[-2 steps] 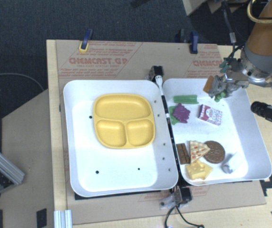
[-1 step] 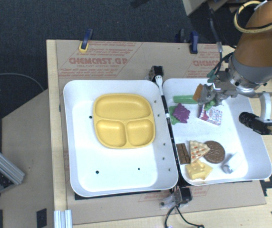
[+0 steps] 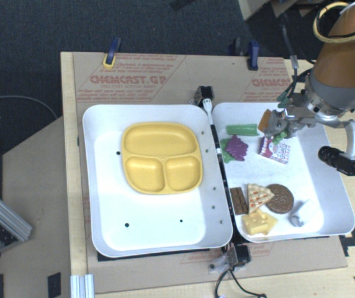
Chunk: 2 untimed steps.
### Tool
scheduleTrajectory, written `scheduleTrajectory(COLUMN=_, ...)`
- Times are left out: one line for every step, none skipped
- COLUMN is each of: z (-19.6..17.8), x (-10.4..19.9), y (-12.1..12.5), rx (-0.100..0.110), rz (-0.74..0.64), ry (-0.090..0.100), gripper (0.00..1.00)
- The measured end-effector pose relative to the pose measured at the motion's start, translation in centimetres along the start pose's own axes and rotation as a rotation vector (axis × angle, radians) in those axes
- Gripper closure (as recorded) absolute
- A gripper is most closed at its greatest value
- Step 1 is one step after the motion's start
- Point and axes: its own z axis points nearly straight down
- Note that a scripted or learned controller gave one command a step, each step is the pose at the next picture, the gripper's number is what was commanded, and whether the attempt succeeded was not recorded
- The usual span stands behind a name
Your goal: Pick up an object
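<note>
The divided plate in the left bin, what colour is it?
Yellow; the plate shows plainly in the camera view.

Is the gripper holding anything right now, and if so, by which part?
Cannot be told. The gripper sits low in the right bin, just above the red-and-white packet, with an orange piece beside it, but no item visibly sits between its fingers.

Two white bins: left bin (image 3: pixel 103 185), right bin (image 3: pixel 326 197). One yellow divided tray (image 3: pixel 162 157) lies in the left bin. The right bin holds eight small items, including one purple piece (image 3: pixel 234 148) and one brown round piece (image 3: pixel 280 198).
</note>
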Motion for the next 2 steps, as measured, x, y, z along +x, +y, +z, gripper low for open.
scheduleTrajectory(z=-0.4, x=1.3, y=-0.6, rx=0.001, rz=-0.002, ry=0.002, gripper=1.0)
scheduleTrajectory(z=-0.3, x=0.2, y=0.0, rx=-0.003, rz=-0.001, ry=-0.001, gripper=1.0)
